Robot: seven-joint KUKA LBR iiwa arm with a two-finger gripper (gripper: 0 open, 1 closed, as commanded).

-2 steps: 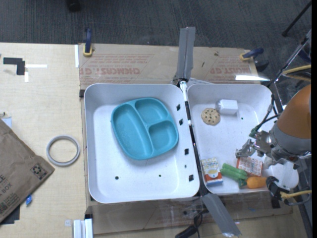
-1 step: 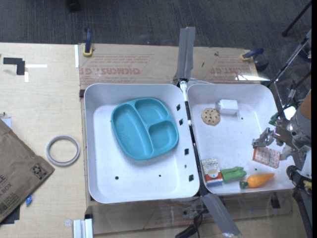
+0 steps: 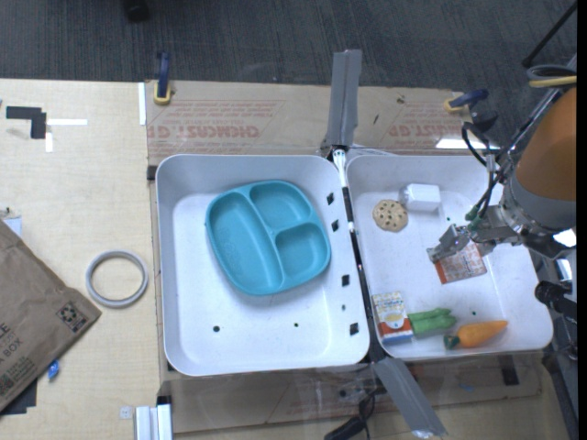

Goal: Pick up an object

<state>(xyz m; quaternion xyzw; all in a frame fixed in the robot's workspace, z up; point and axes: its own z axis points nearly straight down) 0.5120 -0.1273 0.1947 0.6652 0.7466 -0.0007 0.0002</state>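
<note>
My gripper [image 3: 452,245] reaches in from the right over the middle of the right bin [image 3: 514,342]. Right at its tip, slightly below it, is a small red-and-white packet [image 3: 462,266]; whether it is held or lies on the bin floor cannot be told. A cookie [image 3: 390,214] and a white block [image 3: 422,196] lie at the back of this bin. Along its front lie a small printed carton [image 3: 391,314], a green vegetable [image 3: 431,321] and an orange carrot [image 3: 479,334].
The left bin [image 3: 183,273] holds a blue divided plate [image 3: 267,236]. A grey divider bar [image 3: 345,99] runs between the bins. On the bench to the left lie a tape ring [image 3: 116,277] and a brown cardboard box [image 3: 32,314]. Cables [image 3: 491,149] hang at the right.
</note>
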